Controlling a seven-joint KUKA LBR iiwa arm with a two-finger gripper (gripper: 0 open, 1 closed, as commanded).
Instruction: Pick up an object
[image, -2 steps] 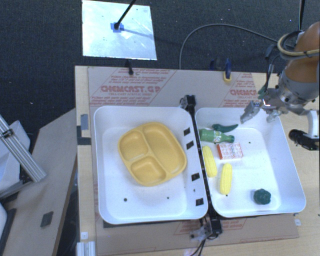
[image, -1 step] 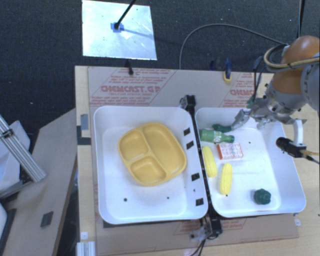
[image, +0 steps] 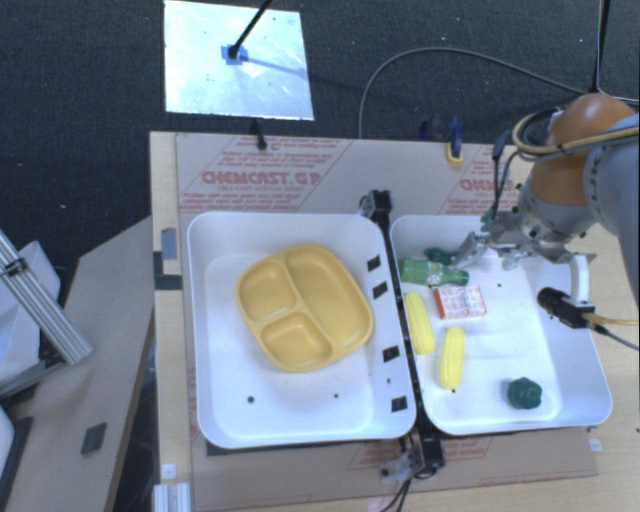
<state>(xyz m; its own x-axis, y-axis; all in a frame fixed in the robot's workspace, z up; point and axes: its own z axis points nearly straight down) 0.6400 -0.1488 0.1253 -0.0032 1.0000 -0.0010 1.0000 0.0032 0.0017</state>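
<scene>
Bins: two shallow white bins with smooth, glossy walls and rounded corners, side by side on the bench (image: 170, 300), joined along a black hinged strip; the left bin (image: 215, 330) and the right bin (image: 575, 385).
Tray: one yellow plastic tray (image: 303, 305) with three compartments and soft rounded corners, lying turned at an angle in the middle of the left bin.
Corn: two yellow corn cobs, bumpy and oblong; one cob (image: 418, 322) lies against the right bin's left wall, the second cob (image: 452, 357) just beside it, nearer the front.
Green bottle: one green bottle-like item (image: 432, 271) lying on its side at the back left of the right bin, with a darker green piece just behind it.
Packet: one small flat packet (image: 460, 301), white with red print, roughly square, between the green bottle and the cobs.
Dark green lump: one knobbly, rounded dark green object (image: 523, 393) near the front right of the right bin, well apart from the rest.
Gripper: one gripper (image: 490, 245) of pale metal, over the back of the right bin, close to the green bottle; how far its fingers are apart cannot be told, and nothing is seen held between them.
Arm: one grey arm (image: 610, 170) with an orange band, reaching in from the right, cables looped above it.
Bench: pale board, with a printed protective sheet under the bins.
</scene>
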